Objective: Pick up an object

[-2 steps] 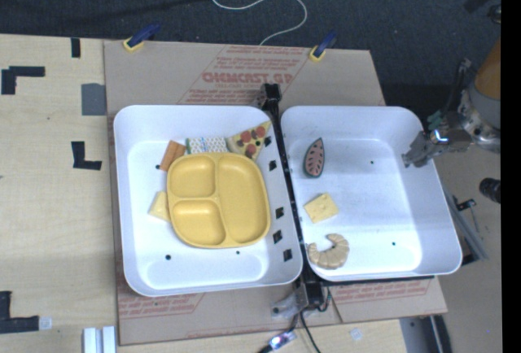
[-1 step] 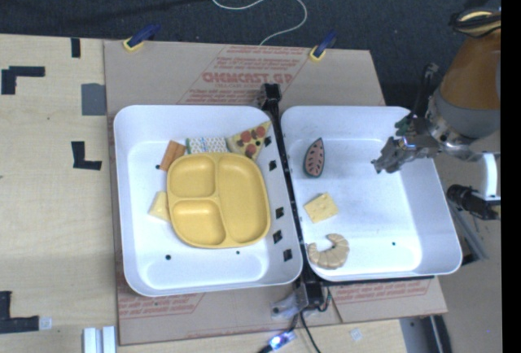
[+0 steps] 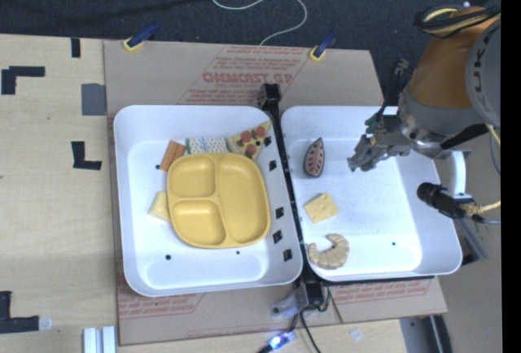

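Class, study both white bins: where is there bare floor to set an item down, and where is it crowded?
Right bin: bare floor right of the cheese cube and croissant, below the gripper. Its left side, with the watermelon slice, is busier. Left bin: crowded, since the yellow divided plate covers the middle with small items along its upper edge; a bare strip runs below the plate.

The tool [image 3: 364, 158] hangs over the right bin [image 3: 407, 217] at its far side, touching nothing. Left of it lies a watermelon slice [image 3: 315, 157]; nearer are a cheese wedge [image 3: 321, 207] and a croissant [image 3: 330, 250]. In the left bin [image 3: 138, 197], a yellow divided plate [image 3: 218, 199] covers several small food pieces
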{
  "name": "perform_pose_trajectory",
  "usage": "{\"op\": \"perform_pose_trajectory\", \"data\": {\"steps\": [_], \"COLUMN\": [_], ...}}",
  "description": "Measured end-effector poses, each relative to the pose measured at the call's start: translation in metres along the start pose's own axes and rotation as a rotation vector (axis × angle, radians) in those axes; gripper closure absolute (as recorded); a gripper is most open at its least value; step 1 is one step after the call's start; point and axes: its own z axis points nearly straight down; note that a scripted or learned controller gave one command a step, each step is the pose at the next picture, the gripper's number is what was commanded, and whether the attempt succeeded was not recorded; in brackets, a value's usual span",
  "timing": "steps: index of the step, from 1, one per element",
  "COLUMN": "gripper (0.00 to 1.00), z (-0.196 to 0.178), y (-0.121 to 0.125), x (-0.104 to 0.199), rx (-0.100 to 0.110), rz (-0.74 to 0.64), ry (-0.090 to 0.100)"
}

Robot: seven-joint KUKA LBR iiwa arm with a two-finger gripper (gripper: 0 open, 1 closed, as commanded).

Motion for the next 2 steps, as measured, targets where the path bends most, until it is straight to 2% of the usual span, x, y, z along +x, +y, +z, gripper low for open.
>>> {"op": "perform_pose_trajectory", "data": {"steps": [1, 2], "gripper": [1.0, 1.0], "z": [-0.009, 0.0], "y": [-0.008, -0.017], "x": [0.046, 0.102], "rx": [0.0, 0.002], "rz": [0.0, 0.001], "ry": [0.0, -0.001]}}
